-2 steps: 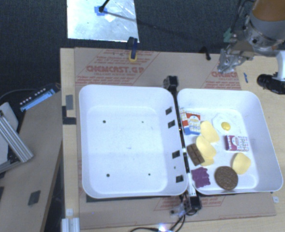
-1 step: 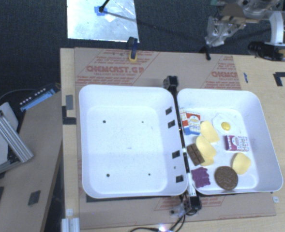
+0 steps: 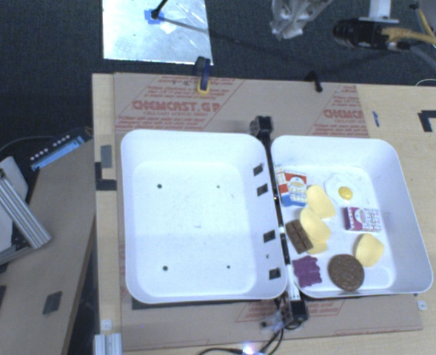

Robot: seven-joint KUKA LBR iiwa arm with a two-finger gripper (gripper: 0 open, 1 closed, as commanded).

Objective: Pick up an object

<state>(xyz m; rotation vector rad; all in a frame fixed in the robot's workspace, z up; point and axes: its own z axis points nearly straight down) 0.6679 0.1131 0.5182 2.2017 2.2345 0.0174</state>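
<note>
Overhead, the jaws [image 3: 294,15], state unclear, hang well apart from the fried egg [image 3: 343,191].

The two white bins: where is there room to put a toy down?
The left bin has a bare floor, wall to wall. In the right bin, a bare strip runs along the far wall, above the fried egg. The cookie and the other food crowd the rest.
</note>
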